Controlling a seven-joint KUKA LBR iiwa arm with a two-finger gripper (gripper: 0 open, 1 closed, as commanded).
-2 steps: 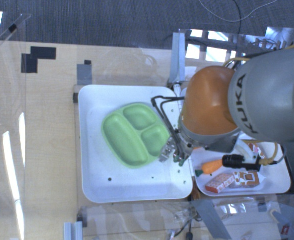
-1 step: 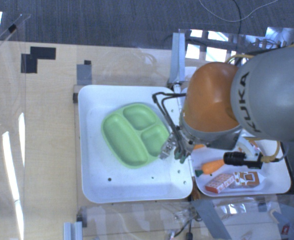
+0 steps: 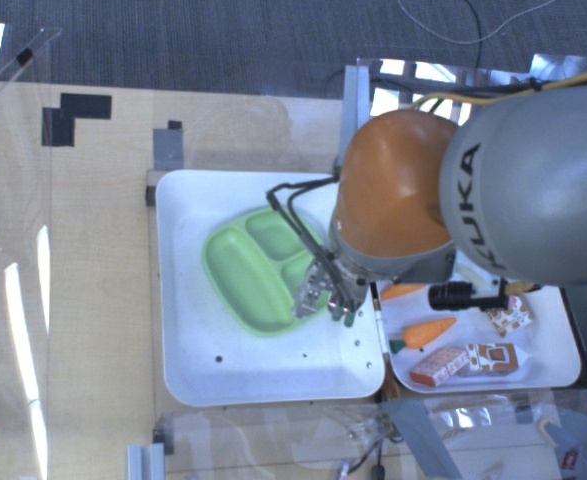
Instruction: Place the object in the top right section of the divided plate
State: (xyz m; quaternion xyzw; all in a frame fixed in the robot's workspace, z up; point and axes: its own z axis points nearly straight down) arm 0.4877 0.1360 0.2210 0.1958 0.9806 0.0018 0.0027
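A wooden bench (image 3: 83,268) is stretching across the left side, with black tape marks (image 3: 71,116) near its far edge. To the right, a shallow white bin (image 3: 198,368) is holding a light green divided plate (image 3: 248,273), which is lying tilted toward the bin's middle. The gripper (image 3: 325,298) is hanging over the plate's right edge, at the compartments nearest the arm. Its metal fingers (image 3: 311,293) are looking slightly apart, and nothing is showing between them. Above it, the arm's orange band (image 3: 393,183) and grey body (image 3: 533,188) are reaching in from the right. Further right, a second white bin (image 3: 563,368) is holding an orange carrot (image 3: 428,333), a reddish block (image 3: 441,366) and small patterned pieces (image 3: 510,316).
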